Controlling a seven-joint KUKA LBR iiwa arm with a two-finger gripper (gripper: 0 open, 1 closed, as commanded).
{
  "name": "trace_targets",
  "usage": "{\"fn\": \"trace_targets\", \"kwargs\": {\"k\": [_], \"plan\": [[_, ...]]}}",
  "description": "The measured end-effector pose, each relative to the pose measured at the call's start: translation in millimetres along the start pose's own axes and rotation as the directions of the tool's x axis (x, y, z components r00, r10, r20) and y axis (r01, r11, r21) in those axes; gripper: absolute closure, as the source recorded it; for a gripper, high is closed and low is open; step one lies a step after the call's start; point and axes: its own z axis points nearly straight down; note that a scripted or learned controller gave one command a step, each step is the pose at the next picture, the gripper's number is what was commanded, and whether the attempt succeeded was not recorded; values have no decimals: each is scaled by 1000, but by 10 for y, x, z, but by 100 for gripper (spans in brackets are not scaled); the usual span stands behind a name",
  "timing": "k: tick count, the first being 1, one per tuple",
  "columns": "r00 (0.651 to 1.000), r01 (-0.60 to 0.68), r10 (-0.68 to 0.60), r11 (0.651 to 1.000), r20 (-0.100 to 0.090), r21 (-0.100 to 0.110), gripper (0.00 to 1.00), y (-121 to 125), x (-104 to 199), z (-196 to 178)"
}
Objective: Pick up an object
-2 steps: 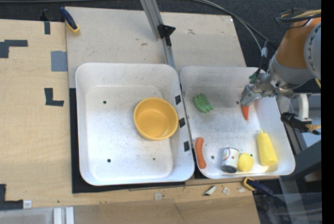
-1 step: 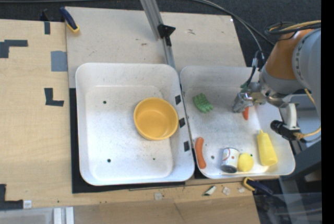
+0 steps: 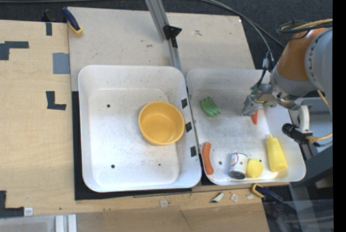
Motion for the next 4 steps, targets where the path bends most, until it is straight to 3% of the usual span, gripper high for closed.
{"fn": "trace_targets", "kwargs": {"k": [2, 3, 4], "plan": [[1000, -1, 1, 1000, -1, -6, 100, -117, -36, -922], [1000, 0, 0, 1000, -1, -4, 100, -112, -31, -1167], [1000, 4, -4, 1000, -3, -2, 100, -61, 495, -1277]]}}
